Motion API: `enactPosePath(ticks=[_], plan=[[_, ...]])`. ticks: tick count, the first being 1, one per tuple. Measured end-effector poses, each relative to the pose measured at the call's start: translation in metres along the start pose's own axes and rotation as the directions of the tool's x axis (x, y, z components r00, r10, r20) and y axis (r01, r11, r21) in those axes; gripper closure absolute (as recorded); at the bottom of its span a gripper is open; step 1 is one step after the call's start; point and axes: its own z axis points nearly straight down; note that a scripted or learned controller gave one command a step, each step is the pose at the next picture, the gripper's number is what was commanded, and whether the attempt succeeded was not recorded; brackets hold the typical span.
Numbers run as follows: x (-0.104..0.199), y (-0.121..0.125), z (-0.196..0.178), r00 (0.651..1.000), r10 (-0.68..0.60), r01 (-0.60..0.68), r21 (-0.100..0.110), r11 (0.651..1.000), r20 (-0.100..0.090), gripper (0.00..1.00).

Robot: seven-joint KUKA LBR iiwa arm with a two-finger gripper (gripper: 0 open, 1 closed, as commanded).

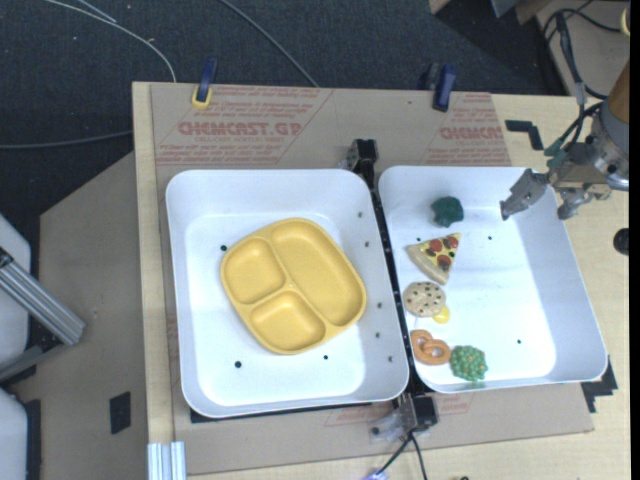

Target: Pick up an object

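Note:
The right bin (545, 308) holds several toy foods along its left side: a dark green broccoli piece (446, 209), a pizza slice (436, 255), a chocolate-chip cookie (424, 297), a pretzel (430, 347) and a lighter green broccoli (468, 362). My gripper (546, 198) hangs over the bin's upper right corner, well to the right of the dark broccoli. Its two fingers are spread apart with nothing between them.
A yellow divided plate (291, 284) lies in the left bin (200, 228). Blue clamps (442, 85) sit at the board's far edge. The right half of the right bin is bare white floor.

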Motion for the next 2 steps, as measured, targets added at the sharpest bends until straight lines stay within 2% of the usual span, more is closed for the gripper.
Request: enactPosePath(ticks=[1,2], plan=[[0.001,0.002,-0.008,1.0,-0.003,0.003,-0.014,1.0,0.003,0.0],[0.003,0.001,0.033,1.0,-0.003,0.003,-0.012,1.0,0.002,0.0]])
